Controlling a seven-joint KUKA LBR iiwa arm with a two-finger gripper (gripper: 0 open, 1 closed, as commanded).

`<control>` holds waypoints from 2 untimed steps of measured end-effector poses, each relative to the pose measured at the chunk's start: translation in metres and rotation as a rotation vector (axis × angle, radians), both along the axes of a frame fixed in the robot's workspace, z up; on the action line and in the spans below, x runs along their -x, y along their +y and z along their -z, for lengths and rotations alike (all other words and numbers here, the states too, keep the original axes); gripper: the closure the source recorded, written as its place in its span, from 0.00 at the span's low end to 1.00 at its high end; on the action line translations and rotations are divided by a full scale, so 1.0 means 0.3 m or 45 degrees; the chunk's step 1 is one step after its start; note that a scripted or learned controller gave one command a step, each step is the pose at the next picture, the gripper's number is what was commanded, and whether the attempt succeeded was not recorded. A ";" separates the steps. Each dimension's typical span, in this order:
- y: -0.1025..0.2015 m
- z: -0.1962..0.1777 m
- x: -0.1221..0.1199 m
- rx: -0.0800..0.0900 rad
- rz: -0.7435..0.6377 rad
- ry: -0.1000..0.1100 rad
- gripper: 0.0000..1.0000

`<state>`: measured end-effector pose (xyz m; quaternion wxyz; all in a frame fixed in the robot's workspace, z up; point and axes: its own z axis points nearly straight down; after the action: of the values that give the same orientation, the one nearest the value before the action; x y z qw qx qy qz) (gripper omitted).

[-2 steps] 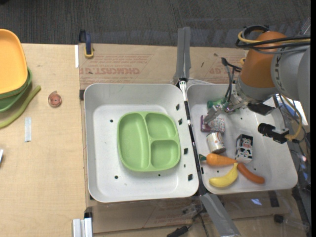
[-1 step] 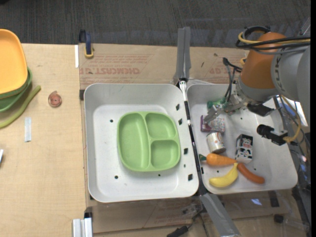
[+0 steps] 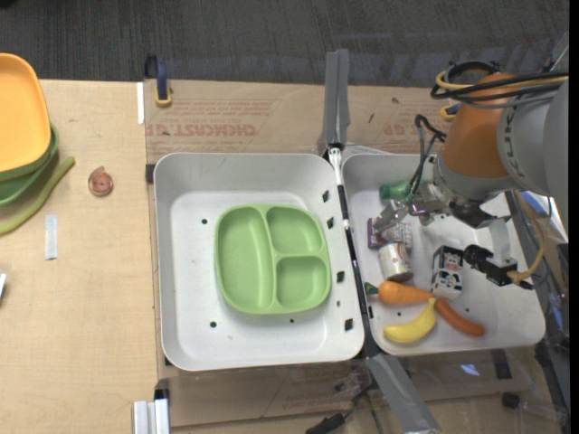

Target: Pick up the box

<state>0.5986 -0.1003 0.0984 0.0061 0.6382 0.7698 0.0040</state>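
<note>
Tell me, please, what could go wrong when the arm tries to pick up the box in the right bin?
1. The box lies crowded: a can sits right beside it, so the end effector may catch the can instead, or both.
2. The box is near the left wall of the right bin; a push could wedge it there.
3. A knocked can may roll into the carrot and banana.

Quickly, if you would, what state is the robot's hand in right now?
Hand: cannot be told whether it is open or closed; it is over the right bin.
</note>
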 end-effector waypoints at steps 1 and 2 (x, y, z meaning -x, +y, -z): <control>-0.005 -0.037 -0.003 0.001 0.004 -0.004 1.00; -0.005 -0.037 -0.003 0.001 0.004 -0.004 0.00</control>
<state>0.5996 -0.1019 0.1096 0.0075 0.6395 0.7687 0.0046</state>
